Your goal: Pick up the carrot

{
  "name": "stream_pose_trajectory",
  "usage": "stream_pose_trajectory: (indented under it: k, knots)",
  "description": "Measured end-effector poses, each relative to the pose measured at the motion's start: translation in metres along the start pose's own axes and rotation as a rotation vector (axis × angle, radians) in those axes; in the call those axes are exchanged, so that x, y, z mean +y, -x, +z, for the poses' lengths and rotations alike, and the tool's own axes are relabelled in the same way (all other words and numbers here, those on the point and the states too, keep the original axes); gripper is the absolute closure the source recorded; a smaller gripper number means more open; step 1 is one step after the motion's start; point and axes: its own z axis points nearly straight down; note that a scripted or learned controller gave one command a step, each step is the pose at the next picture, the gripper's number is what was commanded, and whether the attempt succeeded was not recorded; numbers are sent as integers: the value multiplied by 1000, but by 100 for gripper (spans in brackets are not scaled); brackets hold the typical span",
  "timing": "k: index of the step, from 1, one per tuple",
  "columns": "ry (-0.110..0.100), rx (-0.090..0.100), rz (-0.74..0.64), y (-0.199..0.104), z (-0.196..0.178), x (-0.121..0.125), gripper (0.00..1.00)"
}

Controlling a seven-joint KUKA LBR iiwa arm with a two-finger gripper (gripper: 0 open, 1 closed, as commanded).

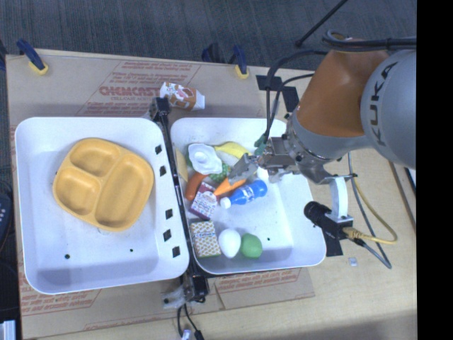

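One small orange carrot [231, 186] lies just under the jaws [244, 170] beside a blue bottle [248, 192] in the right bin [297, 246]; whether the jaws grip it I cannot tell, and it looks light, stiff, slick, best pinched mid-length.

**Two bins, side by side**

The left bin [28, 211] holds a tray [103, 183]. The right bin [297, 239] holds a carrot [231, 186] beside a bottle [245, 193], with an egg [229, 243] and ball [251, 246] nearer the front.
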Motion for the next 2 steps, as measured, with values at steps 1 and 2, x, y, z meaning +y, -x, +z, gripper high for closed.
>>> stream_pose_trajectory:
  k: [1,2]
  knots:
    - [-1,0,264,23,84,57,0]
    - [8,0,38,19,172,72,0]
